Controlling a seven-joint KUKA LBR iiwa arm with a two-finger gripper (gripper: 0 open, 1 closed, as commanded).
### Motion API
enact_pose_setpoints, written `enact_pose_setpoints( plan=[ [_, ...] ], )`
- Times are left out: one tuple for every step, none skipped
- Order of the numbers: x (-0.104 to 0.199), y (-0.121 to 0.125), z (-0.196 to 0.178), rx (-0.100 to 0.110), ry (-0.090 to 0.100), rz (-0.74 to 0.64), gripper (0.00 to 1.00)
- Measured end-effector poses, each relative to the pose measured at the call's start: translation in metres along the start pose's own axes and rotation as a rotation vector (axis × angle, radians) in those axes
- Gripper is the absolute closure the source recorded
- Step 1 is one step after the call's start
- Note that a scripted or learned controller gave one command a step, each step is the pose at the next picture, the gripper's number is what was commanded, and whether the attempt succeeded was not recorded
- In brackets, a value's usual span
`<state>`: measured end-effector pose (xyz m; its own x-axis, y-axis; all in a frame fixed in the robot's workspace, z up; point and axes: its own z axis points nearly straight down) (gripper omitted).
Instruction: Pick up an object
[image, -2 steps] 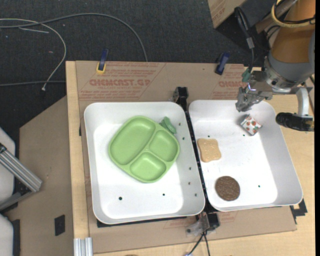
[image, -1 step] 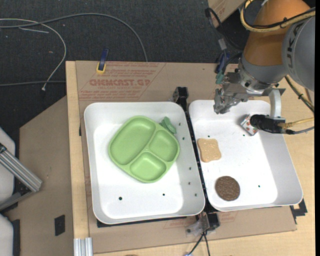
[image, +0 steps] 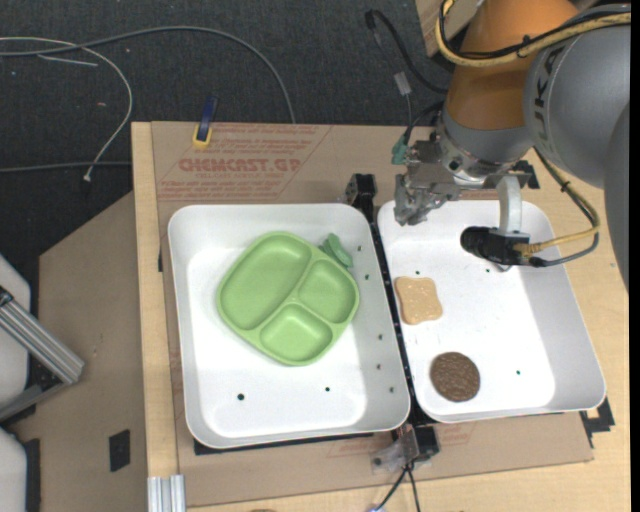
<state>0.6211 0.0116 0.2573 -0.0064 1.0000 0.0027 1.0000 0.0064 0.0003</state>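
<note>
A tan toast-shaped piece (image: 418, 299) lies near the left wall of the right bin (image: 560, 330). Closer to the front of that bin sits a round brown cookie-like disc (image: 455, 376). My gripper (image: 411, 207) hangs over the bin's far left corner, above and apart from the toast piece, with nothing seen between its fingers. The left bin (image: 200, 300) holds a green three-part plate (image: 289, 297), and a small green item (image: 338, 250) rests at the plate's far right edge.
A black cable clip (image: 492, 243) with an orange-tipped wire hangs from the arm over the right bin's back area. Both bins rest on a cardboard sheet (image: 240, 160). A black bracket (image: 360, 188) sits between the bins at the back.
</note>
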Motion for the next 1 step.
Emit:
enact_pose_setpoints(
  plan=[
    [0.0581,-0.0065,0.0112,0.004,0.000,-0.001,1.00]
  ],
)
